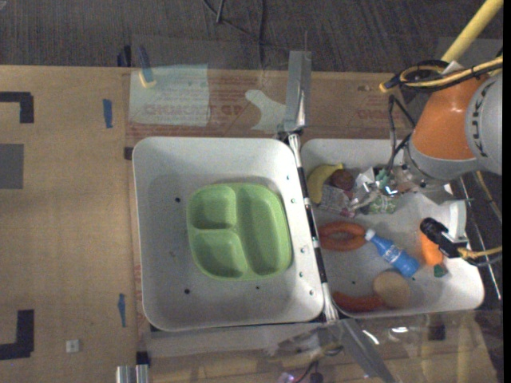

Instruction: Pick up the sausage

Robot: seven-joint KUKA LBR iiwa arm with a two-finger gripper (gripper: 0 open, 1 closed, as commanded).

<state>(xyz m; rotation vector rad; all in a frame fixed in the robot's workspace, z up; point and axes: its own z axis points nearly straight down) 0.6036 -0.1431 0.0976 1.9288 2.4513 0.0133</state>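
A KUKA arm's gripper [386,187], its jaw state impossible to tell, is hovering over clutter at the right bin's [471,294] far side while the sausage [358,301] is lying near its front edge, beside a potato [391,289]

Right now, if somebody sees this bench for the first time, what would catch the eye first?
Probably the green tray, lying alone in the left bin. Next, the arm's orange band at the upper right, above the crowded right bin. There a banana, a blue bottle and the red sausage near the front wall stand out.
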